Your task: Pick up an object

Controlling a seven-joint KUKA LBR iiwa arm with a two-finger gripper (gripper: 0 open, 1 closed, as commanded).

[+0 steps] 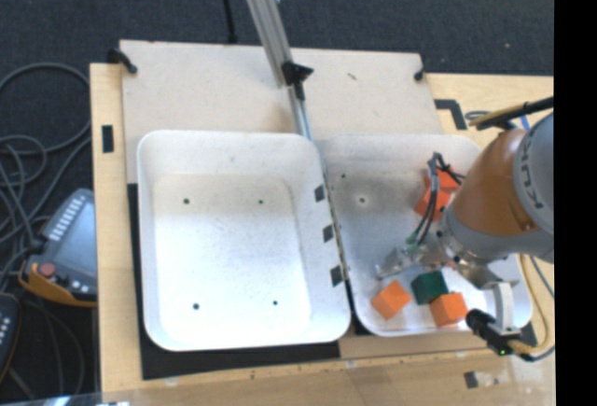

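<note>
**Desk:** Where is the gripper [403, 257] standing in the right bin [373, 173]?

**Photographer:** Low over the bin's middle, at the end of the grey and orange arm [494, 199] that reaches in from the right. Whether it is released or clenched cannot be told from this angle, as the wrist hides too much. Nothing can be seen held in it

**Desk:** And the things to be picked?

**Photographer:** Three small blocks are clustered at the near edge of that bin. An orange block [392, 299] lies just to the near side of the gripper and a shade left. A green block [430, 287] sits to the gripper's near right, close beside the first. A second orange block [449, 309] touches the green one on its near-right side, hard by the bin wall. A further orange object [434, 196] shows on the far side, half hidden behind the arm

**Desk:** Which is the likeliest target?

**Photographer:** By my reading, the first orange block or the green one. Both lie towards the near rim from the tool, apart from it, so the coming move looks like a short shift nearward and then a descent. The blocks look roughly cubic, with no long axis to line up on, though each sits turned at a slant to the bin walls. The green one is hemmed in by its neighbours, while the orange has open floor to its left

**Desk:** The left bin [142, 157]?

**Photographer:** Well apart, and it plays no part here
</note>
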